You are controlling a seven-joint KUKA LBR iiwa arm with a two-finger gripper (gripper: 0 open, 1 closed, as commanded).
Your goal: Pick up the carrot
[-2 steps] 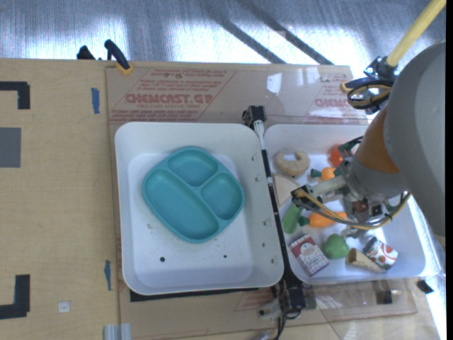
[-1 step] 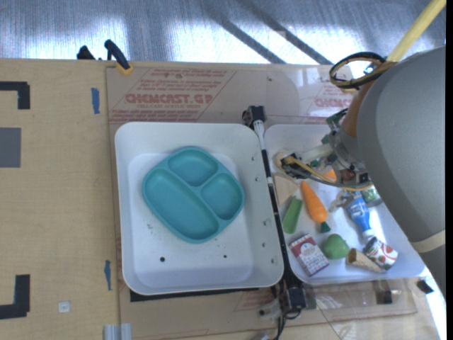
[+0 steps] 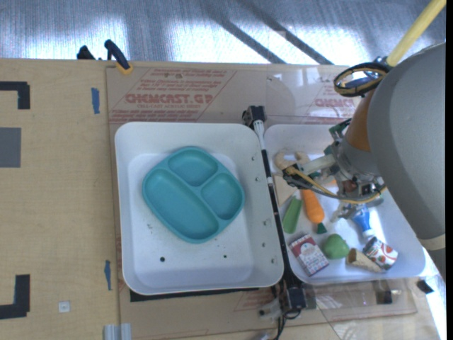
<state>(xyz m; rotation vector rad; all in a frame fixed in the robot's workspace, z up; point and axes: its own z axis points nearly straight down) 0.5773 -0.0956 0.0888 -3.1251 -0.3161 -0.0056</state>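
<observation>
cardboard-covered bench [image 3: 56,211], grey ribbed floor [image 3: 212,20]

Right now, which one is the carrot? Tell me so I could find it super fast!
Look at the right white bin, the one full of little toys. Near its middle, just under the robot's wrist, lies the carrot, beside a long green vegetable on its left. It is the only bright orange, cone-shaped piece there.
</observation>
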